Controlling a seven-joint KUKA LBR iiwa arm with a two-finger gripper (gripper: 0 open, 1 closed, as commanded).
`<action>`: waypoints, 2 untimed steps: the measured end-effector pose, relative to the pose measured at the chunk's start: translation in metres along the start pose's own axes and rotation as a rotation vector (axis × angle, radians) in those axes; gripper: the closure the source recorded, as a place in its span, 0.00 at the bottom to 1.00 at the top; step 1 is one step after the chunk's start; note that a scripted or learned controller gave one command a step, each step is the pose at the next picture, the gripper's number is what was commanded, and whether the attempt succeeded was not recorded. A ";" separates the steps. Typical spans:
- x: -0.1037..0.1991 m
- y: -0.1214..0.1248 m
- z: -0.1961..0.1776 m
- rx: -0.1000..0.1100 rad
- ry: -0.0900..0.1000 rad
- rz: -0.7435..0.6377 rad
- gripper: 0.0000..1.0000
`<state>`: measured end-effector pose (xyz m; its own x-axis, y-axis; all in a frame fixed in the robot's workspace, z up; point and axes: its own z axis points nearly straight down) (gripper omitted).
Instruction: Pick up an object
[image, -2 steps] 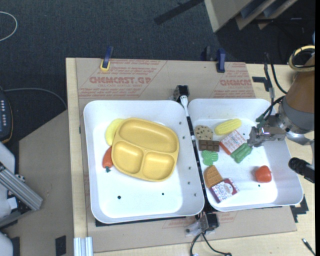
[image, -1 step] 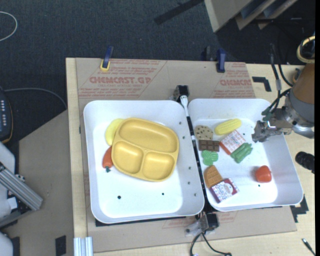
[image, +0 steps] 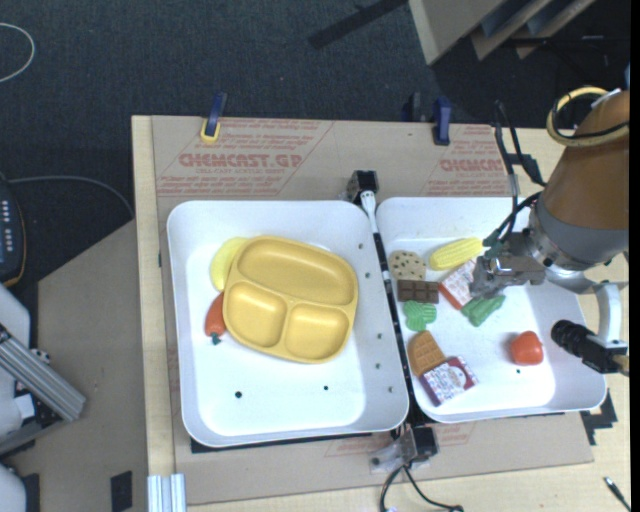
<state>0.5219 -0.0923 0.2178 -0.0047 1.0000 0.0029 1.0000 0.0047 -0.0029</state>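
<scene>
Gripper (image: 490, 283) over green toy (image: 483, 309) (touching).

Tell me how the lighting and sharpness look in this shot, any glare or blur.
Camera view: light is even and soft, with faint shadows under the yellow divided tray and the toys; the white bins are bright but not blown out; the picture is slightly soft overall, and the gripper area is murky, its details hard to read.

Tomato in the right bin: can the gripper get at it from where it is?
Probably yes. The tomato lies alone on bare bin floor, apart from the other items, and the gripper hangs just up-left of it.
</scene>
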 end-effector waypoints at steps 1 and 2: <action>0.007 -0.013 0.002 0.000 -0.002 0.004 1.00; 0.010 -0.014 0.003 -0.001 -0.002 0.004 1.00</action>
<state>0.5077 -0.0825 0.2147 -0.0009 1.0000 0.0008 1.0000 0.0009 -0.0019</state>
